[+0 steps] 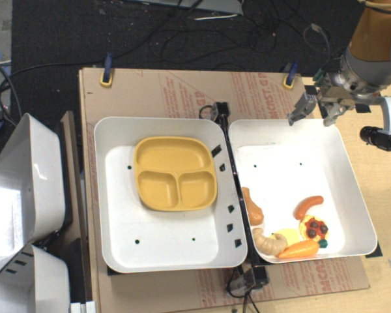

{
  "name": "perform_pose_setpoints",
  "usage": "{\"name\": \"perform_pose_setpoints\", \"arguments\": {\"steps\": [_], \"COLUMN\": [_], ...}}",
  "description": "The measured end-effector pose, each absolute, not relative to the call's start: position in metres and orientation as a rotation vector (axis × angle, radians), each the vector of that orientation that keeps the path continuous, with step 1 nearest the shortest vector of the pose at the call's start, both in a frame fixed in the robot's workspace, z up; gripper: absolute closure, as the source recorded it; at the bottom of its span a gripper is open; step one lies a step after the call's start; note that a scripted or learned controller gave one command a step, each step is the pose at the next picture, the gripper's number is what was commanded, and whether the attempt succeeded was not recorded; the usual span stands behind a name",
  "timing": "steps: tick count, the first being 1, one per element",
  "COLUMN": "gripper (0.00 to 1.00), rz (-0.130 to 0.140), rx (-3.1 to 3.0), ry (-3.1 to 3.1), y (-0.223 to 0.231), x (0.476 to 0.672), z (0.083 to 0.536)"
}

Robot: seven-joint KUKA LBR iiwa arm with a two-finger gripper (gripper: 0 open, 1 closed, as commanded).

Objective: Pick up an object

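My gripper (316, 112) hangs open over the far edge of the right bin (293, 142), nothing between its two dark fingers. Small toy foods lie at that bin's near end, well below the gripper: an orange squash-shaped piece (251, 207) by the left wall, a red-orange sausage (308, 205), a tart with dark berries (315, 228), a yellow slice (288, 235), a tan ridged piece (271, 242) and an orange carrot (298, 250).
The left bin (117, 240) holds a yellow plate (176, 173) with three compartments. Black clips line the divide between the bins (229, 188). White containers (23, 194) stand off the bench at the left. Cables lie on the dark floor behind.
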State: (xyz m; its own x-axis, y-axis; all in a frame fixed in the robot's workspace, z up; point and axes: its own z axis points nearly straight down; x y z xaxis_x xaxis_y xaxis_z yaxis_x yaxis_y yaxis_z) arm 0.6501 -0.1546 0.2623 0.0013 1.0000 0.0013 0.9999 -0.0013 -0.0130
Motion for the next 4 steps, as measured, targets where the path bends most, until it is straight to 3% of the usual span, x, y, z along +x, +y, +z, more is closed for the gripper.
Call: {"name": "perform_pose_setpoints", "arguments": {"steps": [1,4], "gripper": [0.0,0.0], "rz": [0.001,0.003], "rx": [-2.221,-2.216], "ry": [-2.223,-2.224], "y": [-0.154,-0.15], "x": [0.652,0.654], "z": [0.271,0.104]}}
